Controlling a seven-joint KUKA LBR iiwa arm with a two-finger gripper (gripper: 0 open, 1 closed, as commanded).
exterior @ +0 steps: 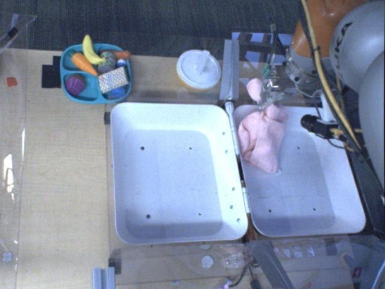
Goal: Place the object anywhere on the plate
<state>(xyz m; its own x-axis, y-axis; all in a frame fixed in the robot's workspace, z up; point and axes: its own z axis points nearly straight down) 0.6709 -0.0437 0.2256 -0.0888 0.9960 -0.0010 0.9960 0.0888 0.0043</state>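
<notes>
Cloth is what the arm has to deal with: a pale pink, soft, crumpled rag [261, 138] hangs or lies bunched near the upper left corner of the right bin [337, 209], its top gathered just under the end effector [269, 94], which sits above the bin's back edge. Whether the end effector is spread or pinching the fabric cannot be told from this slanted view (metal parts and cables crowd the spot). The plate [198, 69], a round white dish with a yellowish rim, rests on the tabletop [54, 179] behind the left bin [174, 173], near the divider between the bins. To do the step well, the arm would probably need to lift high enough for the limp tail of the rag to clear the bin wall, carry it left and slightly back, then lower it over the plate's middle so the folds pile on the dish rather than drape off it. A blue compartment tray [90, 95] of glossy toy food stands further left, well apart from the plate. Both bins are smooth, shallow, hard plastic with rounded corners.
</notes>
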